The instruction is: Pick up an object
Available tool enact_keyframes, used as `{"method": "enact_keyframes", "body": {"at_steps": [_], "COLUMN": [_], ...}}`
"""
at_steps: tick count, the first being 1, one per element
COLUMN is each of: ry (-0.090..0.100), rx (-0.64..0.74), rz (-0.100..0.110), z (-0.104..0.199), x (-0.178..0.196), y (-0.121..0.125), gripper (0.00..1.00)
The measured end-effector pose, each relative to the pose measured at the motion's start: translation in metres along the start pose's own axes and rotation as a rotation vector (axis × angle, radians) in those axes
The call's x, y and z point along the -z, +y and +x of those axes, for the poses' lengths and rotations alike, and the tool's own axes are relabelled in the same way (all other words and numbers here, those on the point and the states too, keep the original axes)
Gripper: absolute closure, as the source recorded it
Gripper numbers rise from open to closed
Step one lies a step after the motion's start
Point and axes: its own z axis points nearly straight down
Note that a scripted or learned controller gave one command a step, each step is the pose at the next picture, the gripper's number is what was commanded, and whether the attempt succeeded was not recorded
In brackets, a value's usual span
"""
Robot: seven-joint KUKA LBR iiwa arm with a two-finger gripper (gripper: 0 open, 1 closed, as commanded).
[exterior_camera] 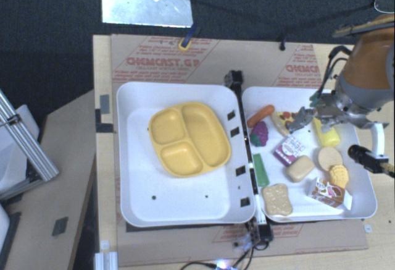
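Observation:
My gripper [302, 120] hangs low over the back of the right bin [365, 201], on the grey arm with the orange band [370, 55]. It is directly above a pizza slice [284, 120] and just behind a purple packet [290, 150]. Around it lie an orange sausage [260, 115], purple grapes [260, 133], a yellow piece [329, 135], a tan bread roll [300, 168] and a round biscuit [329, 157]. I see nothing held in the gripper.
The left bin [133, 201] holds a yellow divided plate [188, 138]. The right bin's front has a green strip [260, 170], a toast slice [278, 199], an orange cracker [338, 175] and a snack packet [329, 193]. A black divider [244, 139] runs between the bins.

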Motion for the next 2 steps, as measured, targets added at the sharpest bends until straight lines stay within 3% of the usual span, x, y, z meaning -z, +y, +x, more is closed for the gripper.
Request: {"method": "enact_keyframes", "body": {"at_steps": [1, 2], "ry": [-0.002, -0.001], "rx": [0.002, 0.004], "rz": [-0.012, -0.007], "z": [0.000, 0.006], "x": [0.006, -0.051], "y": [0.003, 0.011], "gripper": [0.00, 0.00]}}
